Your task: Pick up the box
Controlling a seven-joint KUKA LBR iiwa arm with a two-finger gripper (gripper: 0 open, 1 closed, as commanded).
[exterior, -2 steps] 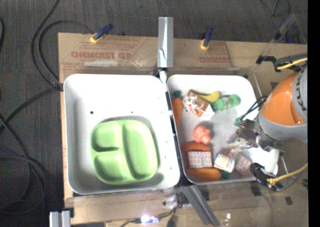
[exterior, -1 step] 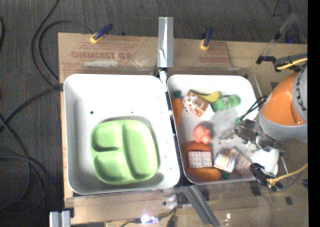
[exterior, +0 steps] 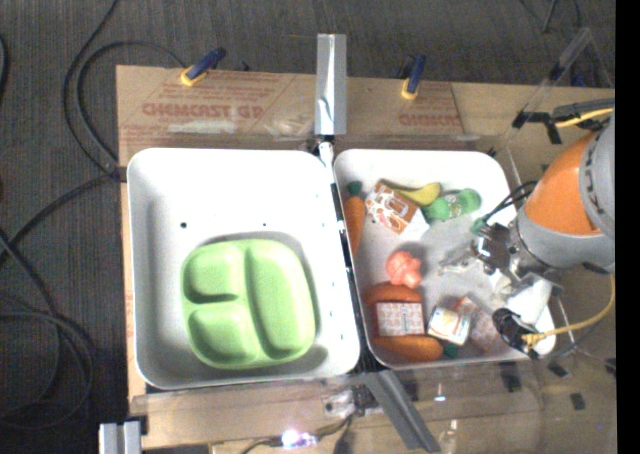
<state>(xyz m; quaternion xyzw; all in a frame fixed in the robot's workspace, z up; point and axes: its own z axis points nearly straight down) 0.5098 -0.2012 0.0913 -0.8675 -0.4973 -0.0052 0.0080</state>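
1. While the arm is seen entering from 3 o'clock, the pincer is poised over the right bin, near its 3 o'clock wall; whether it is open or closed cannot be told, and nothing is seen gripped.
2. Several boxes are seen in that bin: an orange-and-white box towards 12 o'clock, a small carton at about 5 o'clock, and a patterned box just beside it at 6 o'clock.
3. The small carton is judged the nearest target, lying just to 7 o'clock of the pincer.
4. A clean grasp is best made by centring above the chosen box, aligning across its narrow sides, and keeping clear of the carrot, the pink toy and the sausage-like piece.
5. The orange-banded wrist is held low and tilted towards 9 o'clock.
6. The green tray in the left bin is left alone.
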